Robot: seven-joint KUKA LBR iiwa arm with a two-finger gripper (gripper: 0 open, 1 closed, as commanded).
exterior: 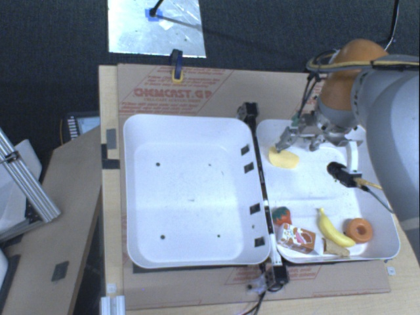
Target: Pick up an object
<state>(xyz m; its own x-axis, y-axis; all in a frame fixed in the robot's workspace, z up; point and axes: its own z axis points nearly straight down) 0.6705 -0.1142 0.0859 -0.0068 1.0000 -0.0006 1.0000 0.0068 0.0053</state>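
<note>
Pale yellow rounded block (283, 158) lying flat on floor of right shallow white bin (308, 186), near its upper left corner. Two-finger gripper (300, 138) lowered just above and beside it, fingers spread, nothing between them. Not yet grasped or lifted; closing and raising left to do.

A: What do we see beneath the bench?

B: We see dark carpeted floor (52, 51) on all sides. A reflective metal sheet (156, 17) lies on it at the top.

A: And the bench itself?

B: We note a brown cardboard sheet (190, 87) on the tabletop. An aluminium frame rail (23, 179) stands at the left.
</note>
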